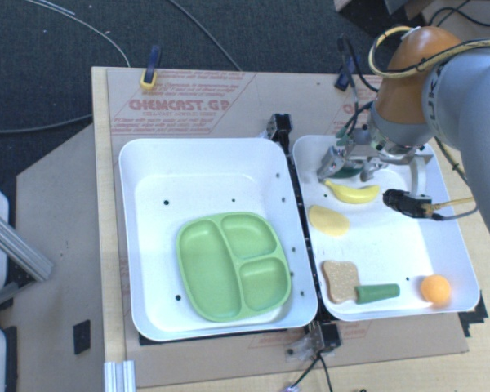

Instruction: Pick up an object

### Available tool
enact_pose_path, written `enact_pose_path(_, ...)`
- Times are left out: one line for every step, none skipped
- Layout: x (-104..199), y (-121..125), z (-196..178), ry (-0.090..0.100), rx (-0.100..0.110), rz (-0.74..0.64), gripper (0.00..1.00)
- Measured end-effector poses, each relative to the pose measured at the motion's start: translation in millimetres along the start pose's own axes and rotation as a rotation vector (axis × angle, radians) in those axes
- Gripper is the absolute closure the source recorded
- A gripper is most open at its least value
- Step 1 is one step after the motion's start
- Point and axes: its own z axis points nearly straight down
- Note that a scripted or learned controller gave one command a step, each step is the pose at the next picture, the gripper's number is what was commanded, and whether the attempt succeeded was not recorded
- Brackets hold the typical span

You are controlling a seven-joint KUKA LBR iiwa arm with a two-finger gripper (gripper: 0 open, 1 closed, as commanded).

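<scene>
Banana (353, 192) lies at the back of the right bin (453, 256), not yet lifted. Gripper (349, 163) hovers just above and behind it; whether it is apart or together cannot be told. Nothing is visibly held. Grasping and raising remain. Lemon (329, 220), bread (340, 278) and orange (435, 289) lie untouched nearer the front.

I see five candidates in the right bin (441, 243). A yellow banana (353, 192) lies flat near the far end, curved ends pointing up-frame. Just below it sits a pale yellow lemon-like piece (329, 220). Toward the near edge, a slice of bread (340, 278) touches a green cylinder (377, 292), and an orange (435, 290) rests apart by the right corner.
</scene>
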Motion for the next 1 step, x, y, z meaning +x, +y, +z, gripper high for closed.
enact_pose_path(-0.2,2.1,-15.0,-0.001,-0.009,0.000,1.00)
